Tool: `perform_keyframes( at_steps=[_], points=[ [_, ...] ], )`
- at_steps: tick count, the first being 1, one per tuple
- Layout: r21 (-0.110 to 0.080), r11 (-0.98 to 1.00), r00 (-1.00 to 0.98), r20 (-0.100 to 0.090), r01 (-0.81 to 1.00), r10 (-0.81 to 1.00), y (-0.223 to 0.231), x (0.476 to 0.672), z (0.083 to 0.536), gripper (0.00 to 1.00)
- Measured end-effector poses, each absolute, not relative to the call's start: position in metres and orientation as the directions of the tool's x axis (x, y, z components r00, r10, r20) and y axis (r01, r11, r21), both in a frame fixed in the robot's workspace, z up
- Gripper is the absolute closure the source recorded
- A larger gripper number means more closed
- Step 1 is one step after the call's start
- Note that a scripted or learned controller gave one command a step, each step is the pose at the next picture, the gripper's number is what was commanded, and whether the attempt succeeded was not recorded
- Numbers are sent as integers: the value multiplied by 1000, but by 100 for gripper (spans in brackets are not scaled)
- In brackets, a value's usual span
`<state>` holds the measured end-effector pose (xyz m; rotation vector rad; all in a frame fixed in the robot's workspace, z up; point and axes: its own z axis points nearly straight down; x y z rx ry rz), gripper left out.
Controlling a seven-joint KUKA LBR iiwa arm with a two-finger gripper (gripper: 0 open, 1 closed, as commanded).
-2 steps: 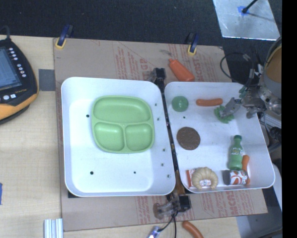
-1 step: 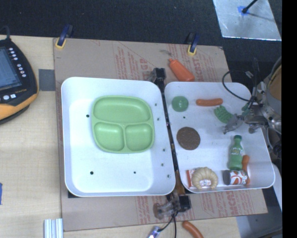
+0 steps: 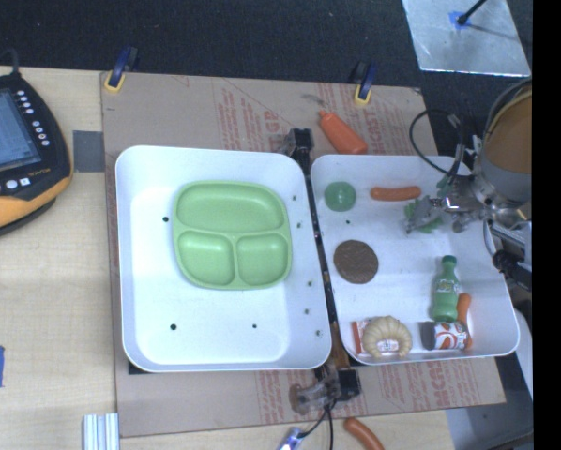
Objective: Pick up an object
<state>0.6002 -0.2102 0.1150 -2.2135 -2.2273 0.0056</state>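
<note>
The hand [image 3: 429, 216] hovers low at the right bin's [image 3: 407, 169] far right, can't tell how it's set. Closest grab is the little sausage [image 3: 394, 193] just left of it: light, smooth, probably rolls, so pinch it mid-length across the narrow side.

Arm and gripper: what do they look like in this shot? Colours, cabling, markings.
At the frame's right edge the arm shows as a rounded grey body with an orange-tan band. A black cable loops off its left side. The gripper is a small metallic grey-green assembly with dark parts; it is blurred, so finer detail and any markings can't be made out.
</note>
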Motion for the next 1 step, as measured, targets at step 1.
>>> perform_keyframes(
  at_steps=[1],
  points=[
    [-3, 4, -4, 0, 1000, 1000, -212, 551, 160, 0]
  ],
)
